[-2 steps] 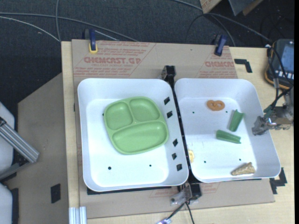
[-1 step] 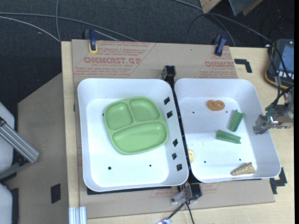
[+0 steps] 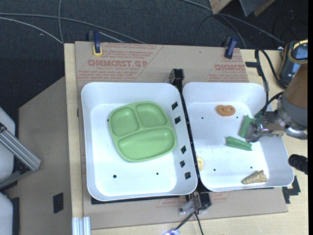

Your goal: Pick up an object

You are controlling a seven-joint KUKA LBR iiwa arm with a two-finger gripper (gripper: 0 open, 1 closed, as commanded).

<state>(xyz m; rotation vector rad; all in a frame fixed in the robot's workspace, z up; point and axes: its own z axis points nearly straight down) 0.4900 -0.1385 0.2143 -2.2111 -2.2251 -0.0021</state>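
- Claw (image 3: 255,130) sits low in the right bin (image 3: 274,94), near that bin's right wall, at the end of the grey arm (image 3: 293,112) reaching in from the right.
- Two green pieces lie at the claw. One green block (image 3: 246,126) stands tilted just left of the fingertips, apparently touching them; a second green bar (image 3: 238,143) lies flat on the bin floor just below and left.
- Green bar's long axis runs roughly left to right, dipping slightly at the right end, which points towards the claw.
- Claw state: cannot tell. Fingers blur into the green block and the wrist housing; whether the block is pinched or merely beside them is unclear.
- Other candidates in the right bin: orange pretzel-shaped item (image 3: 225,110) up and left, well apart; tan crumbly piece (image 3: 255,178) near the front rim.
- Left bin (image 3: 98,170) holds a green divided plate (image 3: 142,130), far from the claw.
- Judgement: the nearest targets are the green pieces, to the claw's left.
- Arm's upper part is cut off at the frame's edge.
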